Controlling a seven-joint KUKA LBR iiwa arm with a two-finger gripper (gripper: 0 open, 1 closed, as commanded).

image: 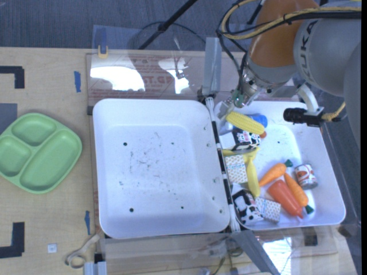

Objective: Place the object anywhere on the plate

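Corn (245, 121) lies at the top of the right bin (327, 171), a yellow cob tilted down toward the right, and it rests just below the jaws (238, 99) of the grey arm (327, 44). Whether those jaws are wide or narrow I cannot tell, since they are small and partly blurred against the bin's rim; nothing shows clearly between them. An orange band (275, 22) sits above the wrist, with yellow and black cables looping over it.

Behind the corn a blue thing (261, 120) peeks out, touching it. Just below sits a small black and white carton (246, 138), and under that a banana (250, 171) runs down the bin, beside a patterned packet (235, 166). Two carrots (272, 174) (295, 191) lie near the middle, next to an orange-red pepper (285, 198). A small can (305, 176) stands near the right wall. At the lower edge are another black and white piece (248, 208) and a speckled packet (269, 209).

The left bin (109, 119) shows only scuffs and a few dark dots on its floor.

On the wooden bench (46, 73), well apart from both bins at the far left, sits the green plate (37, 152) with three compartments. Nothing rests on it. Blue tape marks (77, 81) and black corner marks (14, 76) dot the bench.
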